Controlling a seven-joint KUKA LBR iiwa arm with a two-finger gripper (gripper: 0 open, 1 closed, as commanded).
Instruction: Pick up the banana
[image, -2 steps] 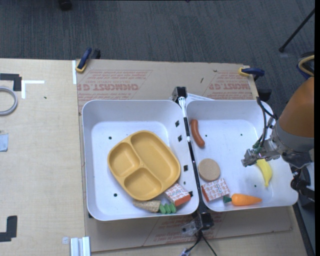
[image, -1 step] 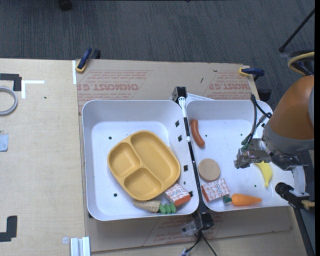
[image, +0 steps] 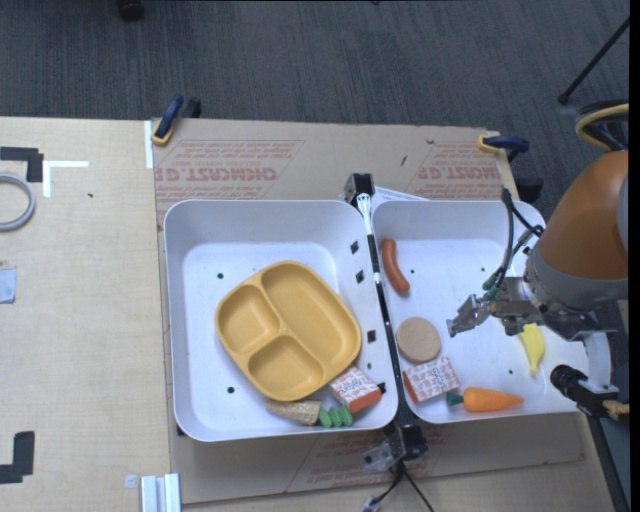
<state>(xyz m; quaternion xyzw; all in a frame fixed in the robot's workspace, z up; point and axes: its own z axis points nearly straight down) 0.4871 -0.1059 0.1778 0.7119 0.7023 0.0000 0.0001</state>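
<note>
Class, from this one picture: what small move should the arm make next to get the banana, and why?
Probably shift the gripper toward the bin's right wall: it hangs left of the banana, which lies partly under the wrist.

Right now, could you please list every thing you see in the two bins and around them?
tray: one, yellow, three compartments, left bin
food packet: one, red and white, left bin, front edge
sausage: one, red-brown, right bin, near the divider
round cookie: one, tan, right bin
carton: one, red and white, right bin, front
carrot: one, orange, right bin, front
banana: one, yellow, right bin, partly under the arm
bins: two, white, side by side on cardboard
arm: one, grey and orange, from the right
gripper: one, over the right bin
</note>
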